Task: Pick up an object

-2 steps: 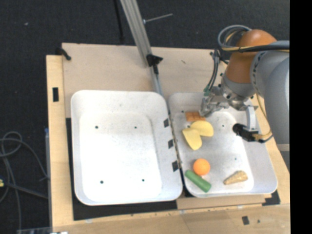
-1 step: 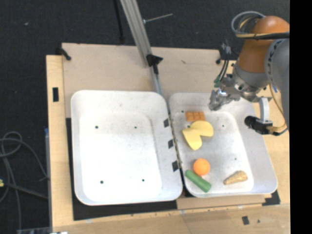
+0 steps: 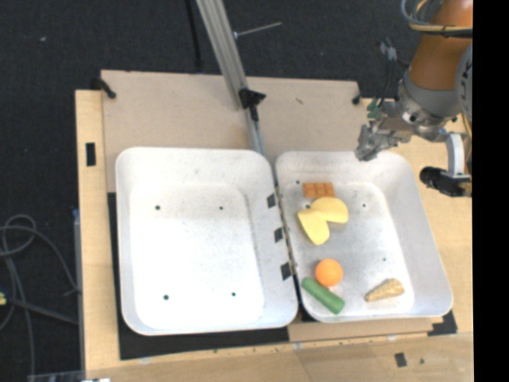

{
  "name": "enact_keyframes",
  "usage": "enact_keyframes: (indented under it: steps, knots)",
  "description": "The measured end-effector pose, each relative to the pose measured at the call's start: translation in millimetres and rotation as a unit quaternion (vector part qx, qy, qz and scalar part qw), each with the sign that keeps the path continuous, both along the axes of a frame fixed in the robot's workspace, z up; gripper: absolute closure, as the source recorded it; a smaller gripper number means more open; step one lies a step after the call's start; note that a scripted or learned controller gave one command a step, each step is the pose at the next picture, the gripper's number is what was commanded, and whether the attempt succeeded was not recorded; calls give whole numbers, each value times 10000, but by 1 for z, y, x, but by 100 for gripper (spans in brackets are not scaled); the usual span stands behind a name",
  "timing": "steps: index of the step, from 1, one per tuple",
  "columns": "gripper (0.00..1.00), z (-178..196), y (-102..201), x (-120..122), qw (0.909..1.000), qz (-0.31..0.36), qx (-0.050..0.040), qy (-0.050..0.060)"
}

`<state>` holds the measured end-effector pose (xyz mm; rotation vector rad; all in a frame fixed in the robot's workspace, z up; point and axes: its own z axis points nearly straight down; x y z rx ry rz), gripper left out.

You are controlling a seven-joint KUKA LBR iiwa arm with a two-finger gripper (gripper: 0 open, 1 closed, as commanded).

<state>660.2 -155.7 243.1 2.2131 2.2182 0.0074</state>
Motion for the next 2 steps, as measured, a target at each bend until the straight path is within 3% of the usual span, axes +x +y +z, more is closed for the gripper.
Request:
enact_keyframes:
  steps: [1, 2]
  knots:
    - [100, 44, -2, 1, 10000, -1, 2, 11]
    - [100, 45, 52, -9, 10000, 22, 13, 41]
